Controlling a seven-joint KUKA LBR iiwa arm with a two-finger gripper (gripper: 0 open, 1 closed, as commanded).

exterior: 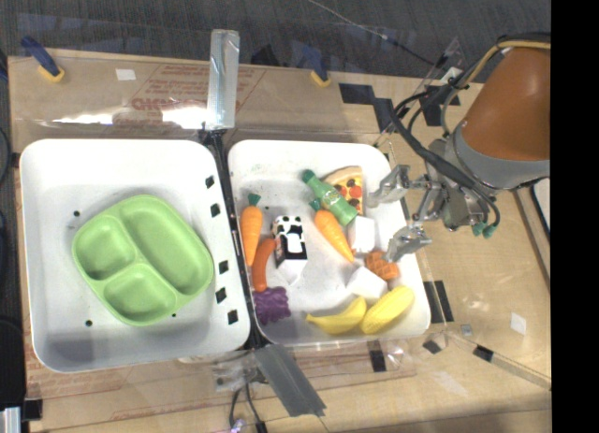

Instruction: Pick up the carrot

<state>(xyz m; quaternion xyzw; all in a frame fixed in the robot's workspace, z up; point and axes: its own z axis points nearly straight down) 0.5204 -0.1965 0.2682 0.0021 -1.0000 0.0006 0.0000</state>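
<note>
Two carrots lie in the right bin (281,155). One carrot (251,226) is upright along the bin's left wall. The other carrot (332,233) lies slanted in the middle, its green top under a green bottle (328,194). My gripper (399,213) hangs over the bin's right edge, right of the middle carrot and apart from it. Its two fingers (389,186) are spread wide, so it is open with nothing between them. A white block (363,233) sits between the gripper and the middle carrot.
The right bin also holds a pizza slice (349,180), a black-and-white toy (291,238), purple grapes (271,304), a banana (339,317), a yellow lemon (389,309) and a small orange piece (382,266). A green divided plate (140,258) sits in the left bin (37,235).
</note>
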